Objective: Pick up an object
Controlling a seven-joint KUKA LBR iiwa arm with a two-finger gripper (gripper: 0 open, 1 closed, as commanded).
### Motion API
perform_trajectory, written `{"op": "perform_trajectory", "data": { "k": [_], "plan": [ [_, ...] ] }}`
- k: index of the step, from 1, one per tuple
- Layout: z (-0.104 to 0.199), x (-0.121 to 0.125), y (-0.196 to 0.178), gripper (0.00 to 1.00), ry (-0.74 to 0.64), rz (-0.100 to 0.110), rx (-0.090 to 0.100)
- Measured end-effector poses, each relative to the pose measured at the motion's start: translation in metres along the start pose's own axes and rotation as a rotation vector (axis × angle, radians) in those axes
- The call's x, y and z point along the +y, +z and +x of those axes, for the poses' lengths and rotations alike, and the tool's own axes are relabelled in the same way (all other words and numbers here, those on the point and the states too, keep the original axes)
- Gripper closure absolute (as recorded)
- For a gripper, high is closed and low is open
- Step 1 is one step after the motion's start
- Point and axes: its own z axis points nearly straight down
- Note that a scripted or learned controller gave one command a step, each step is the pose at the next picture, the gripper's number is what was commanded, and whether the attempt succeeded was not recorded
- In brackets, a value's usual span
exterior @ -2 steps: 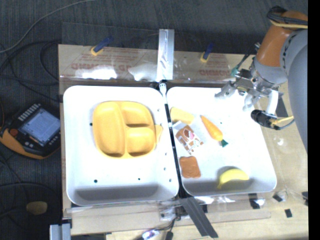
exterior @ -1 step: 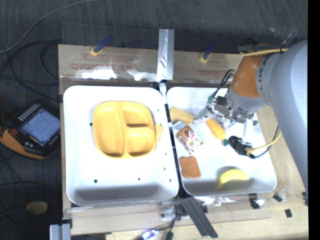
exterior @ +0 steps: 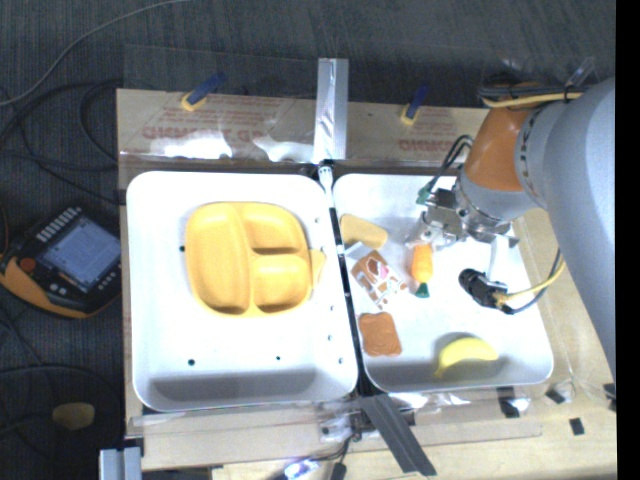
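— Where's the target?
— Small orange plastic carrot (exterior: 422,265), mid right white bin (exterior: 530,363), long axis toward near edge, just below my gripper (exterior: 432,223).
— Grip state?
— Can't tell.

Teach pendant (exterior: 62,260), perhaps; blue clamps (exterior: 203,90).

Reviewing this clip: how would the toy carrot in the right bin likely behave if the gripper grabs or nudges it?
The carrot looks rounded and tapered, so a nudge would probably roll it. It seems small and light, likely rigid plastic. Its smooth surface might slip in the gripper hovering just above it.
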Motion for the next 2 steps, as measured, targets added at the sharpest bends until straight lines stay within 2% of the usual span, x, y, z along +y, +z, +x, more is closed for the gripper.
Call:
{"op": "perform_trajectory", "data": {
  "k": [1, 2],
  "plan": [
    [-0.035, 0.035, 0.009, 1.0, -0.296, 0.0, -0.002],
    [0.011, 0.0, -0.099, 1.0, -0.269, 0.008, 0.002]
  ]
}}
